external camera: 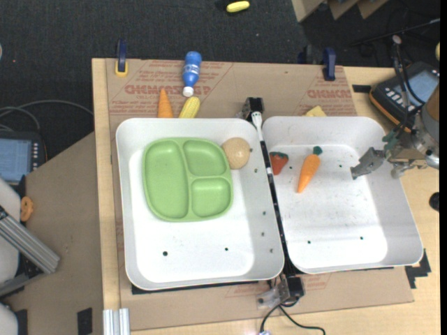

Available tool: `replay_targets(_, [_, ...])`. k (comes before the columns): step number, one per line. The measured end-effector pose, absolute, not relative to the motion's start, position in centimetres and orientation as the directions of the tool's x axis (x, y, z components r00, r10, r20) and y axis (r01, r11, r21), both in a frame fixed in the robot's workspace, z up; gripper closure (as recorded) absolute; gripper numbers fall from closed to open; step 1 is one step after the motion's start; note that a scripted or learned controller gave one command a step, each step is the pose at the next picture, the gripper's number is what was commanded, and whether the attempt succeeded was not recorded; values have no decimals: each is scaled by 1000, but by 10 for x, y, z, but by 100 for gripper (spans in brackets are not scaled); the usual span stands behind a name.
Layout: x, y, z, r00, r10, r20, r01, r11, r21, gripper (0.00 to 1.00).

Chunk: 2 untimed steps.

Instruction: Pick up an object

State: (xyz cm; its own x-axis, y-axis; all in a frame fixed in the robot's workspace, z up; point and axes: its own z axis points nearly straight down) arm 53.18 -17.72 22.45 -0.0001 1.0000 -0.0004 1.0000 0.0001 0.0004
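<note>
Tool (368, 163) hovering over right bin (391, 246), grip state impossible to tell; carrot (308, 172) well off leftward, so closing there risked catching nothing.

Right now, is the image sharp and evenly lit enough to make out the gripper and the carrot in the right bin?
Camera view: even light, soft shadows; orange toy carrot crisp in the shallow white right bin; grey two-finger gripper slightly soft.

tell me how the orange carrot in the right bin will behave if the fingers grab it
The carrot looks like a stiff plastic toy, probably light. Its round, tapered body may roll in an arc if nudged, and its smooth surface could slip toward the narrow tip when pinched.
</note>
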Motion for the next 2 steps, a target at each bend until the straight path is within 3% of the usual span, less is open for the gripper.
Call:
replay_targets(1, [582, -146, 108, -5, 1000, 4, 1000, 5, -7, 0])
replay_targets(2, [608, -99, 84, -6, 1000, 1, 1000, 6, 3, 0])
